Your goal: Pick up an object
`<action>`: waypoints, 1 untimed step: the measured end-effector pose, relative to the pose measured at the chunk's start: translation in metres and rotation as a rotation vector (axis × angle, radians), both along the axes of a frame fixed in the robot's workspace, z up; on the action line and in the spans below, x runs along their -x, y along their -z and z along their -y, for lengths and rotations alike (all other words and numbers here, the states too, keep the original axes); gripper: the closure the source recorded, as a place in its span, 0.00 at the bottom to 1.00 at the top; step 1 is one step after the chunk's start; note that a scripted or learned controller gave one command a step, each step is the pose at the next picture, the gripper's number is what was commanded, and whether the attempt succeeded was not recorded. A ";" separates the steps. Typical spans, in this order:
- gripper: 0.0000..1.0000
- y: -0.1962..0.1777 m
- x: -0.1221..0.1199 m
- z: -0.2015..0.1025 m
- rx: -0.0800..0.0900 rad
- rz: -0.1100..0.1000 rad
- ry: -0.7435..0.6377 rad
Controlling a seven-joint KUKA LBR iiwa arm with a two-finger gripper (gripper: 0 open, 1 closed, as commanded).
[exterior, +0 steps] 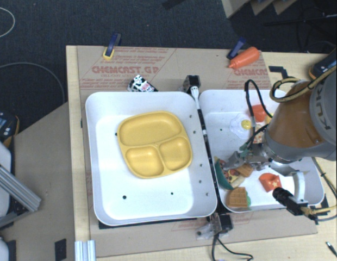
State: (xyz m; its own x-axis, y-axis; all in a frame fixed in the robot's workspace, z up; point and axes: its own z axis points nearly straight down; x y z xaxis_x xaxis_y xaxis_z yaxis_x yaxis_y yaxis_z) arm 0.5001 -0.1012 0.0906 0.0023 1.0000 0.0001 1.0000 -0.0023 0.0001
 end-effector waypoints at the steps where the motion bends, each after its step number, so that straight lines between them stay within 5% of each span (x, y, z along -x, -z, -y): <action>1: 1.00 -0.013 -0.001 0.000 0.001 0.006 0.000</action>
